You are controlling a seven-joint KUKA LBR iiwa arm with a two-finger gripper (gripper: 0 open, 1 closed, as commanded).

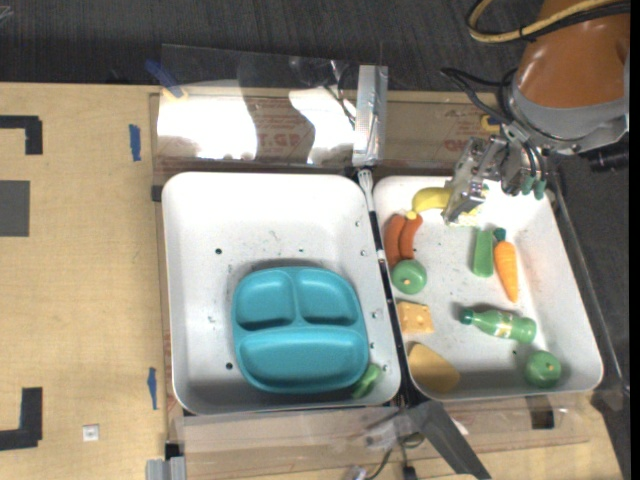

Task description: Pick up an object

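My gripper (468,200) hangs over the back of the right bin (575,298), just right of a yellow banana (430,200). Below it lie a green cucumber (484,251) and an orange carrot (507,268). Two red sausages (403,233) and a green apple (408,276) sit along the bin's left wall. A cheese wedge (415,318), a green bottle (497,323), a second green apple (543,368) and a tan piece (432,366) lie toward the front.
The left bin (200,228) holds a teal divided plate (298,328), with a small green item (368,376) at its front right corner. The grey arm with its orange band (575,63) reaches in from the upper right.
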